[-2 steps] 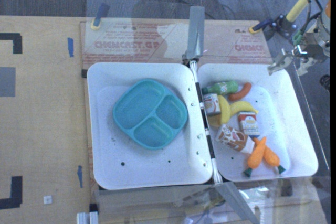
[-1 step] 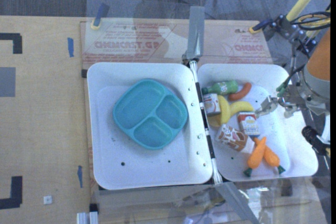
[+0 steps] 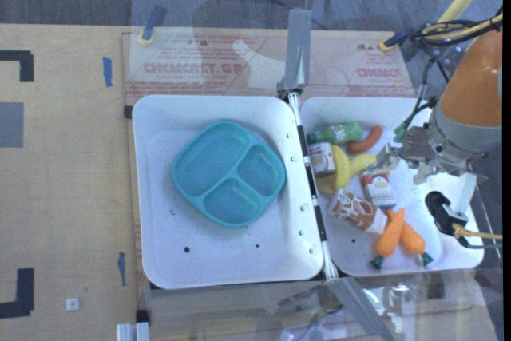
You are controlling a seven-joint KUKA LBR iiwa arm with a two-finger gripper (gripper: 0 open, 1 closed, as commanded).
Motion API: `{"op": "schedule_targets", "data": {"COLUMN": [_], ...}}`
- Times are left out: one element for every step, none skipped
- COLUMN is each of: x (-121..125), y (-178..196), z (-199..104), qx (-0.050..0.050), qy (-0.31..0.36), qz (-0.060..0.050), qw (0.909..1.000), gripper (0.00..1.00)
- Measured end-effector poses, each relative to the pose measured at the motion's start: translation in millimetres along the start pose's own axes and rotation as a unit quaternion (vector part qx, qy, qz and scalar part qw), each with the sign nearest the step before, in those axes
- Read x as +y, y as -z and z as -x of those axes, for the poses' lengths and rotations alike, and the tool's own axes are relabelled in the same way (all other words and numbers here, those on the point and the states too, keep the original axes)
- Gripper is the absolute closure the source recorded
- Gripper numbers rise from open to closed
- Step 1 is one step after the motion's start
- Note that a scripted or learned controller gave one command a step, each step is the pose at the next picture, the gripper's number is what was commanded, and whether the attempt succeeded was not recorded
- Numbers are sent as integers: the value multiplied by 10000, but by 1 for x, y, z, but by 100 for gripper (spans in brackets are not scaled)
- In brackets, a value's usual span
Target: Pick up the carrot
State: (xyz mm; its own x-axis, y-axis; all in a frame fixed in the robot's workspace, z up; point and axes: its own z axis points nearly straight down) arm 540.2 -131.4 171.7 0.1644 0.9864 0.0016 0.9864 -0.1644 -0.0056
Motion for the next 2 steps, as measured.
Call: {"op": "schedule_targets", "data": {"x": [-43, -48], "y": [-64, -84], "z": [27, 49], "qx": [-10, -13], "qy": [-23, 25], "qz": [90, 92], "qw": [10000, 10000], "gripper": [0, 0]}}
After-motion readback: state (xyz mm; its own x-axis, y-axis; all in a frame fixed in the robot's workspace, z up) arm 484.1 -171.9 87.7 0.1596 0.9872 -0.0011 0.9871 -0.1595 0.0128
